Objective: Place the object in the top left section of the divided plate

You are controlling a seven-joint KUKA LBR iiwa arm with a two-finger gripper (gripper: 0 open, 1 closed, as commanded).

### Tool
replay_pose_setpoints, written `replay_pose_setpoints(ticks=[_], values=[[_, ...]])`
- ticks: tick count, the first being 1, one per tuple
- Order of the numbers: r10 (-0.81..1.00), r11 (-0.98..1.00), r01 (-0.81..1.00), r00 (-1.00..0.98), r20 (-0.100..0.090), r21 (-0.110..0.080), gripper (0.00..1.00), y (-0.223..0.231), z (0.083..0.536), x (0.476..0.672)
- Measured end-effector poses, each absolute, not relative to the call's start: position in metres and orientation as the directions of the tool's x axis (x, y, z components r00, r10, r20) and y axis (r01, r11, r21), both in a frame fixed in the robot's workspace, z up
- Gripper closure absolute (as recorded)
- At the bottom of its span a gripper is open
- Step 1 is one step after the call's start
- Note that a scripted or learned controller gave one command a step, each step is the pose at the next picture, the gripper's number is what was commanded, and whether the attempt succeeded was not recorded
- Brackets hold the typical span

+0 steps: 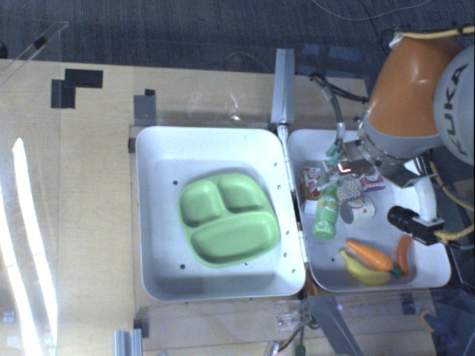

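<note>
Plate (pixel 230 225) sits alone in left bin (pixel 159 273), all sections bare, while arm hangs over right bin (pixel 438 273) w/ gripper (pixel 347 167) low among bottle (pixel 325 215), carrot (pixel 369 255), banana (pixel 365 271), prob. picking; can't tell its state.

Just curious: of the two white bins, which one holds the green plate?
The left bin. It holds the green plate; the right bin holds food items.

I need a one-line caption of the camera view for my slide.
Arm over the right bin of toy food, near a green bottle; green divided plate waits in the left bin.
</note>
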State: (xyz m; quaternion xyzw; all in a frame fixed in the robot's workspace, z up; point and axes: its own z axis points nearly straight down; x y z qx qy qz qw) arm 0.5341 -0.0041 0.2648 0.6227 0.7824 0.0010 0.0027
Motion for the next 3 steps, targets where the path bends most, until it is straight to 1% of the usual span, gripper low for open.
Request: replay_pose_setpoints(ticks=[1, 2, 3], values=[[0.979, 0.204, 0.979, -0.204, -0.002, 0.007, 1.00, -0.012, 0.346, 0.510], [0.870, 0.493, 0.870, -0.493, -0.001, 0.003, 1.00, 0.045, 0.223, 0.571], [0.551, 0.834, 0.551, -0.834, -0.004, 0.005, 1.00, 0.076, 0.201, 0.557]])
